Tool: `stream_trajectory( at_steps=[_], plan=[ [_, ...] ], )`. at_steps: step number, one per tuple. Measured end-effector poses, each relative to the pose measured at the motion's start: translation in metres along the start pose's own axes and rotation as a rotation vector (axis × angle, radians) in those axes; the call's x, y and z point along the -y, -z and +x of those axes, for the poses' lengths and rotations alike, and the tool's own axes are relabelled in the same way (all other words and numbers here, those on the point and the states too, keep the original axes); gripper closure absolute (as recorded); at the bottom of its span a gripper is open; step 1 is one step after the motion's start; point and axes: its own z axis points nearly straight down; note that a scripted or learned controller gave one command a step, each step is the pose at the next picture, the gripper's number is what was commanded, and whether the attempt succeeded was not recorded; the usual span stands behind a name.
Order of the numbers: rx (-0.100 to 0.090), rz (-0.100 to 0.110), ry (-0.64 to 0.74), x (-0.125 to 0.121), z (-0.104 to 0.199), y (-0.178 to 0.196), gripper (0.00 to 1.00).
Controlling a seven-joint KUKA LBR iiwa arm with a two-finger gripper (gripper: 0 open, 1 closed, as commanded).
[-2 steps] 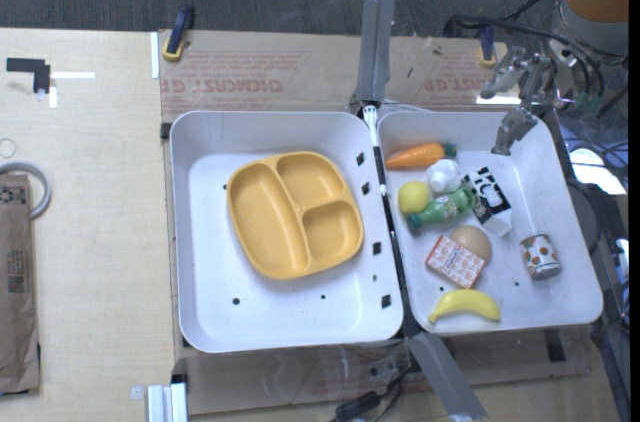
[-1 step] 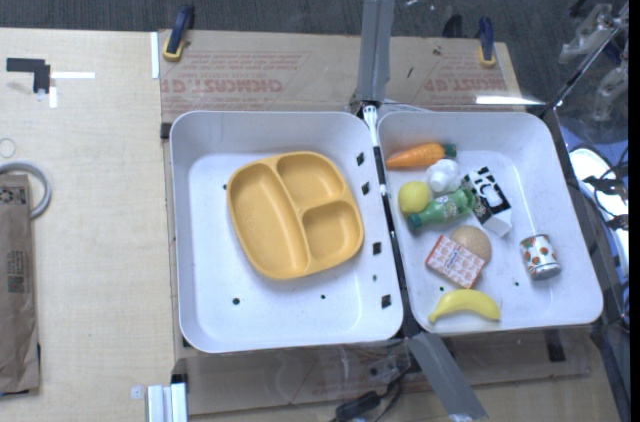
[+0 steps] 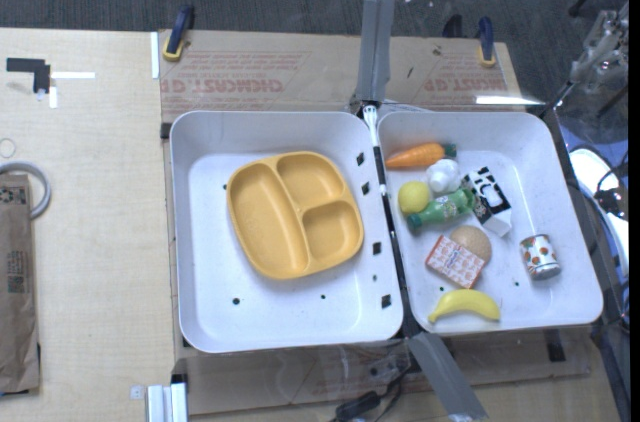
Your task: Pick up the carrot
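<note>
Beside carrot [image 3: 416, 155], garlic [image 3: 443, 175], lemon [image 3: 414, 198] near

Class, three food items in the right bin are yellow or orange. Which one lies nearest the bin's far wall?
The carrot: orange, green-topped, beside the far wall. The lemon sits mid-bin; the banana lies nearest.

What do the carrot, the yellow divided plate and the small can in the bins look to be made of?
Carrot: probably moulded plastic, a toy; its orange is uniform and smooth, with a green stub.
Plate: likely matte plastic; one flat yellow, soft rounded compartment walls.
Can: seemingly metal with a printed label; its rim looks shiny, though it is too small to be sure.
</note>
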Motion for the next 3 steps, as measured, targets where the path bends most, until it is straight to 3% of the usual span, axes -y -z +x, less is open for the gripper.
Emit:
stream_trajectory(
  at_steps=[1,2,3],
  plan=[
    [-0.007,0.001,-0.355,-0.0873,-0.0268,0.0497,1.00],
    [-0.007,0.001,-0.356,-0.0869,-0.0267,0.0498,0.00],
    [-0.003,0.001,-0.355,-0.0871,-0.0283,0.0587,1.00]
  ],
)
